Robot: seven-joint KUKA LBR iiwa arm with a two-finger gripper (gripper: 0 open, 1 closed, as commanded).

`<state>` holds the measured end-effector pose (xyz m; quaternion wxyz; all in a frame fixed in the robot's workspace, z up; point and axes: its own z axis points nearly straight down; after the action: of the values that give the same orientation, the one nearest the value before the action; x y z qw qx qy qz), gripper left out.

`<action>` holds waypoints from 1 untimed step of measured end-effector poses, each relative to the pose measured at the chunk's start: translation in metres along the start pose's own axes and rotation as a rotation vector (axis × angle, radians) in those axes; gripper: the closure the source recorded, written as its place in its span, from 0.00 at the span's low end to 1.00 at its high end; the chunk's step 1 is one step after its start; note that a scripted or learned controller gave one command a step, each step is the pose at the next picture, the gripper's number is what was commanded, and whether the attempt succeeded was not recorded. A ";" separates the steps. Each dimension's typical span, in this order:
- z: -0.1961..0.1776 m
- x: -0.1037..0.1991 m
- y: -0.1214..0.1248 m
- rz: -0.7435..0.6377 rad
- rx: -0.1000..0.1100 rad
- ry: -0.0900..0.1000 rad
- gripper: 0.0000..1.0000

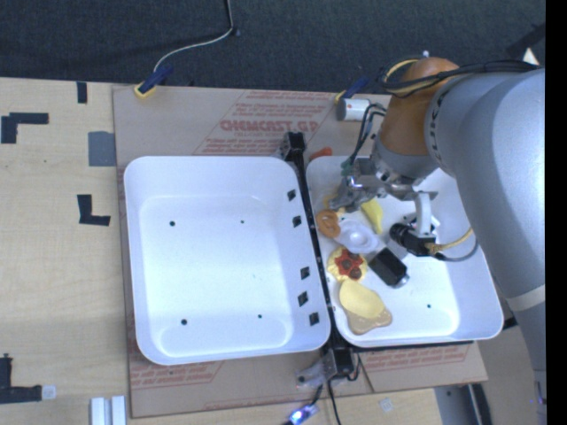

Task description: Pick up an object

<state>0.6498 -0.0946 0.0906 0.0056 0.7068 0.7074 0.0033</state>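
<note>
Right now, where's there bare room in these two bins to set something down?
The left bin offers bare white floor from wall to wall. In the right bin, free floor lies at the near right corner, beyond the black block. Its left side is crowded: yellow piece, red-and-yellow toy, and the end effector above.

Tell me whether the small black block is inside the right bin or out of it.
Inside. The black block lies on the right bin floor, beside the yellow-and-red piece.
</note>
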 end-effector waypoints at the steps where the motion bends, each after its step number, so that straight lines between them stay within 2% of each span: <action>1: 0.005 -0.004 -0.016 0.000 0.013 0.002 1.00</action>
<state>0.6338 -0.0989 0.0850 0.0004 0.7067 0.7075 -0.0006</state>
